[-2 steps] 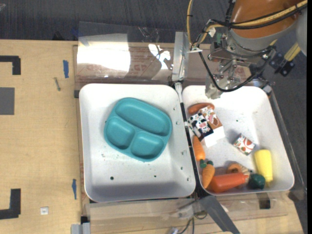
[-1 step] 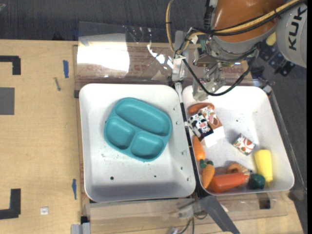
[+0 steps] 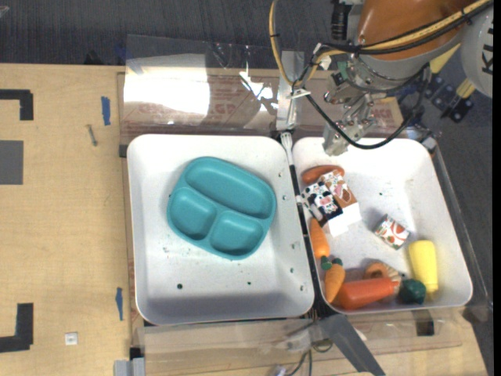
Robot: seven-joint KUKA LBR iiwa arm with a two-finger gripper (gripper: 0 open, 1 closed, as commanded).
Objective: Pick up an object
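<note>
At the front of the right bin [image 3: 391, 182], closest to the camera, lies a long red-orange toy vegetable [image 3: 368, 291]. A small carrot [image 3: 334, 279] sits just beside its left end and a dark green piece [image 3: 412, 291] touches its right end. A yellow toy [image 3: 423, 263] stands just behind the green piece, near the bin's right wall. A small white carton with red marks [image 3: 391, 233] sits tilted a little farther back, apart from the others.

Along the bin's left wall an orange piece [image 3: 319, 241] lies lengthwise. Behind it a black-and-white spotted box [image 3: 322, 202] rests against a plain white block [image 3: 342, 219], and a reddish-brown piece [image 3: 322, 172] lies at the back of that cluster.

The gripper [image 3: 338, 139] hangs over the back left corner of the right bin, just behind the reddish-brown piece, with nothing visibly held. Whether it is open or closed cannot be told from this angle. Above it are the arm's orange band [image 3: 415, 6] and loops of yellow and black cable [image 3: 275, 22].

The left bin [image 3: 156, 272] holds a teal divided plate [image 3: 223, 206], lying flat near its middle.
</note>
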